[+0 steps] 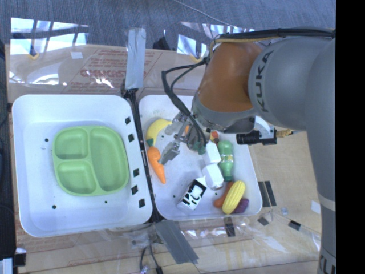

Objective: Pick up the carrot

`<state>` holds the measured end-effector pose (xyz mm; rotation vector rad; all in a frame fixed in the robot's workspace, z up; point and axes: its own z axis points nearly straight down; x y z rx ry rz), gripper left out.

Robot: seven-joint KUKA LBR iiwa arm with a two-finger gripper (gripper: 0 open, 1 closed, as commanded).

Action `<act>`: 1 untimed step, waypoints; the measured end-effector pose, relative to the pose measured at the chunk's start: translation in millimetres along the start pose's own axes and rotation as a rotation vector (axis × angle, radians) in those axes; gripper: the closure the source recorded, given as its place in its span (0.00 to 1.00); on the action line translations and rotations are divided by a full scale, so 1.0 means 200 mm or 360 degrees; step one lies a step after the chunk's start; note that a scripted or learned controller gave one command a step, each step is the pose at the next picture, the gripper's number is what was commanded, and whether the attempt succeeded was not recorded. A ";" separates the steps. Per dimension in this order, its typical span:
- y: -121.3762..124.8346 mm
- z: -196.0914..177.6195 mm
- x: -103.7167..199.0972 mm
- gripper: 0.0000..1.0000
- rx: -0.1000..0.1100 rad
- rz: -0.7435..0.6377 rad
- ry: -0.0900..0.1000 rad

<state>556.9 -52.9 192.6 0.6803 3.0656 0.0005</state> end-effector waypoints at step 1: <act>-0.27 0.49 0.10 0.00 0.0008 0.0067 0.0018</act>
